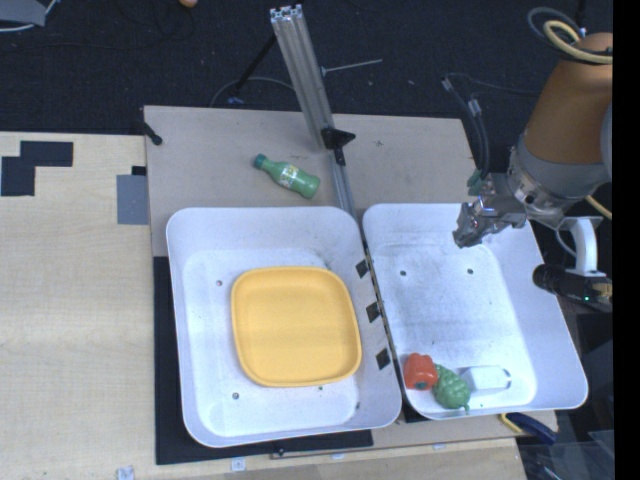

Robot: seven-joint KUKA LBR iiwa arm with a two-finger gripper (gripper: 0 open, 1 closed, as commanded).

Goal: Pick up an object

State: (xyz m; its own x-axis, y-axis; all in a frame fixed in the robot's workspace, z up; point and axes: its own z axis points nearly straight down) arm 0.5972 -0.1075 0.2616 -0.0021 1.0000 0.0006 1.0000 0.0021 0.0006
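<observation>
My gripper (pixel 472 230) hangs over the far right part of the right bin (pixel 470 298), with nothing visible between its fingers. At that bin's near edge lie a red pepper (pixel 420 371), a green lumpy toy (pixel 451 389) and a small white object (pixel 487 377), close together and well below the gripper. A square yellow plate (pixel 295 325) lies flat in the left bin (pixel 200 258). A green bottle (pixel 287 176) lies on its side on the bench behind the left bin.
A slanted aluminium bar (pixel 312 73) rises from the bench between the bins at the back. Black clips (pixel 372 311) line the seam between the two bins. Cables run on the dark floor behind.
</observation>
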